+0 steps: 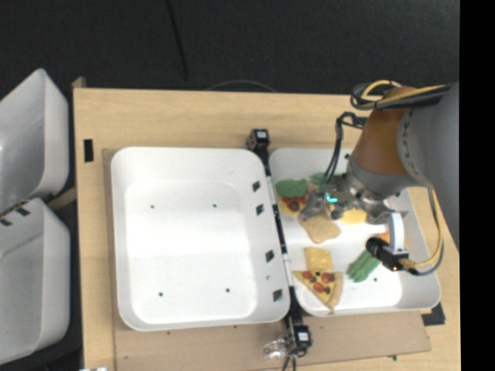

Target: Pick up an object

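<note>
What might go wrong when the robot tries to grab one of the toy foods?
The gripper sits low in the right bin, where a tan piece, a round pizza bit and a green piece crowd together. It may pinch two at once, or nudge them aside and close on nothing. The pile also lies near the bin's left wall, so a finger might bump it.

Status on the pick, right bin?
Hand low in the right bin, over the tan flat piece. Nothing seen held. Crowded close: green piece, pizza slice, yellow piece.
</note>
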Available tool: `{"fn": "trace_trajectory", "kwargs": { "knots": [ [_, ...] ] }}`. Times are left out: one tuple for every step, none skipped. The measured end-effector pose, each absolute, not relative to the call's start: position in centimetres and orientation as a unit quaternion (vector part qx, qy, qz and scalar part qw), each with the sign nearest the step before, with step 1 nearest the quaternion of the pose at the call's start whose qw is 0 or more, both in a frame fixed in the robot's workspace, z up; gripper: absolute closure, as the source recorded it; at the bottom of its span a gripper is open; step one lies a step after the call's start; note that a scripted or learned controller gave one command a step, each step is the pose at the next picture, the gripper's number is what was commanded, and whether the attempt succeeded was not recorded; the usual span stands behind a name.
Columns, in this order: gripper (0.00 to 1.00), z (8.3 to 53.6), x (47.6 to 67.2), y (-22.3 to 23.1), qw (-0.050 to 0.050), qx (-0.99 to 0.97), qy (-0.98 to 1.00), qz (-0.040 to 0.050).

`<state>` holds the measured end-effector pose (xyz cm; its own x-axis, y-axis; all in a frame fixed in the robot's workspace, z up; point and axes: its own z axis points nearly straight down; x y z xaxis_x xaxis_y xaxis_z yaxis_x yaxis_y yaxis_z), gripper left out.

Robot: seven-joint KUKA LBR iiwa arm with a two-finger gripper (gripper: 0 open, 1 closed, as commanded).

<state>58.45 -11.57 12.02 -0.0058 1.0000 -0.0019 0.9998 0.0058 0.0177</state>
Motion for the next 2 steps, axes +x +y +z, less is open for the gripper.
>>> {"fn": "trace_trajectory", "kwargs": {
  "knots": [
    [0.0,10.3,52.9,-10.3,0.001,0.707,0.708,0.0005],
    [1.0,11.6,53.3,-10.2,0.003,0.707,0.707,0.0041]
  ]
}}
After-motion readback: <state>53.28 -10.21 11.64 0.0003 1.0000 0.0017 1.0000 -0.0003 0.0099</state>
